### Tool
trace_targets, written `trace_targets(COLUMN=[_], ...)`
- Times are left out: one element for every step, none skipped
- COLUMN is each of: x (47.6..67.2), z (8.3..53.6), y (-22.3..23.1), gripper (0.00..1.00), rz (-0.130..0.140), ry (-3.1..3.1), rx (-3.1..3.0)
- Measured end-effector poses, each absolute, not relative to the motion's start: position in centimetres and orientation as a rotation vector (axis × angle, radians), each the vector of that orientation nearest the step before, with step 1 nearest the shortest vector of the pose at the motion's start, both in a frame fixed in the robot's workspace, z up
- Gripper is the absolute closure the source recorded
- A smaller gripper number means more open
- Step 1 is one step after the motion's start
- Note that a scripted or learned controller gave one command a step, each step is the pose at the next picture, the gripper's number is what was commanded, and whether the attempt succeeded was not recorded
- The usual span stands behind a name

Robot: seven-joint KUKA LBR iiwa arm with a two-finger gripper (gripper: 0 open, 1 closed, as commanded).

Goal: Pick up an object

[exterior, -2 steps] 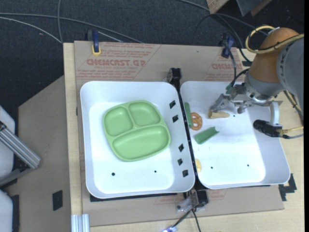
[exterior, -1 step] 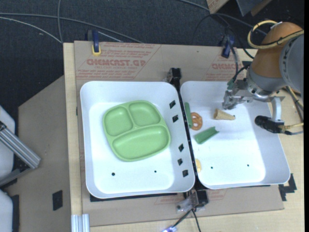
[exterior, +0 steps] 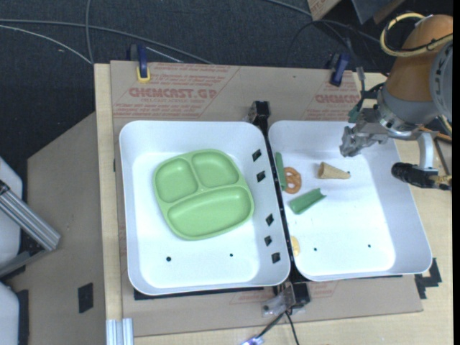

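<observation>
In the right bin lie a tan cone-shaped piece, a brown pretzel and a green bean-like stick. A thin green strip rests along the bin's left wall, and a small yellow bit sits near its lower left corner. My gripper hangs over the bin's upper right part, just above and to the right of the cone, apart from it. Nothing shows between its tips.
The left bin holds a green divided plate. A black divider with clips runs between the bins. Blue clamps sit at the board's back edge. The grey and orange arm comes in from the upper right.
</observation>
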State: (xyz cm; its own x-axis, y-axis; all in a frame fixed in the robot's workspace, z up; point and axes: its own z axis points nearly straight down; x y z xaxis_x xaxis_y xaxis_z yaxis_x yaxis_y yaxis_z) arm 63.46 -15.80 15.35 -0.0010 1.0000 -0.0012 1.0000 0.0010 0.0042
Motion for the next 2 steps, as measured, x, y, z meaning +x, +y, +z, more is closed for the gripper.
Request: trace_targets(x=[63.6, 63.0], z=[20.7, 20.2], y=[-15.8, -11.0], gripper=[1.00, 1.00], rz=[0.004, -0.001], ry=[2.219, 2.227], rx=[2.218, 2.221])
